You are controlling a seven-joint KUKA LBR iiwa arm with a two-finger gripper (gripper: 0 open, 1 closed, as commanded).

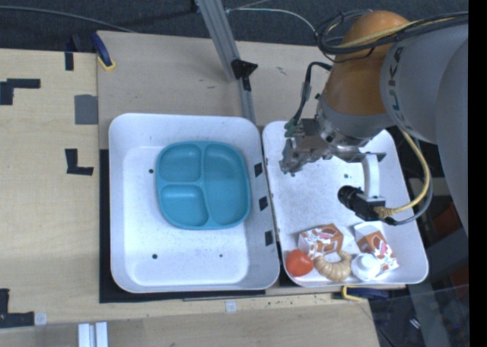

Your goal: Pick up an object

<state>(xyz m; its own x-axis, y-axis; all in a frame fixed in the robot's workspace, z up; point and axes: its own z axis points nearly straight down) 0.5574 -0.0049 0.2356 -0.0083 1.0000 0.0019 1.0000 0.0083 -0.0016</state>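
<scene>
Your grey arm with the orange band (pixel 380 71) reaches over the right shallow white bin (pixel 304 208), its gripper (pixel 291 157) near that bin's far left corner; whether it is spread or closed, I cannot tell. The left white bin (pixel 129 208) carries a blue divided plastic tray (pixel 203 184). Nothing is picked yet: you are in the approach. The small food toys (pixel 338 256) sit clustered along the right bin's near edge, so I judge the next move must carry the gripper toward that edge and down.
</scene>
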